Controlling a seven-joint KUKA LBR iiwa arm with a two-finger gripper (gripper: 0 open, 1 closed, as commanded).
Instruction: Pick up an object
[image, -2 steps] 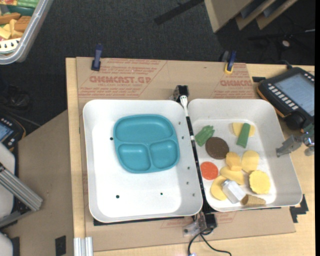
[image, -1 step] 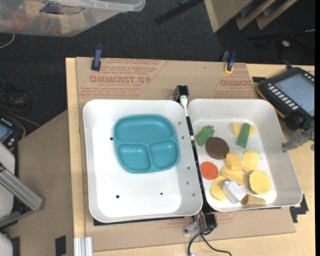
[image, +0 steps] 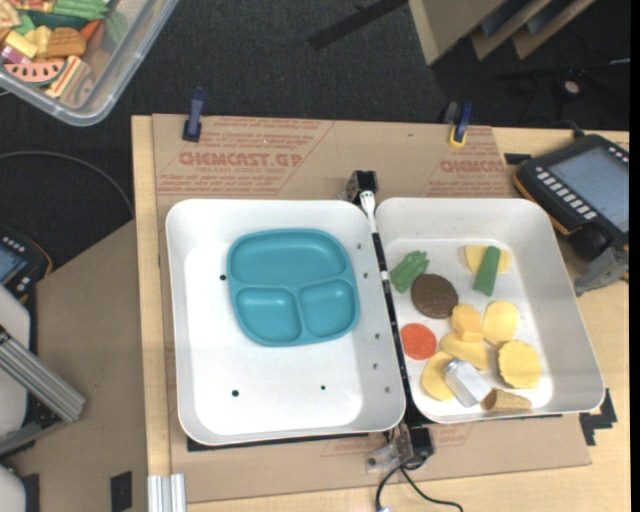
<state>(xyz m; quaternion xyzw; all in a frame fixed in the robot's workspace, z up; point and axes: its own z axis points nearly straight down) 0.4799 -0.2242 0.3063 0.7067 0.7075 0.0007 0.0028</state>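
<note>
Two shallow white bins sit side by side on the tabletop: the left bin (image: 200, 380) holds a teal divided plastic plate (image: 292, 286), the right bin (image: 560, 300) a cluster of toy food pieces (image: 470, 330), yellow chunks beside a brown disc (image: 434, 294).

Below me the left bin (image: 200, 390) holds a teal divided plate (image: 292, 286). The right bin (image: 560, 300) holds toy food: a brown disc (image: 434, 294), an orange slice (image: 418, 342), a green stick (image: 487, 270), yellow pieces (image: 518, 364).
</note>
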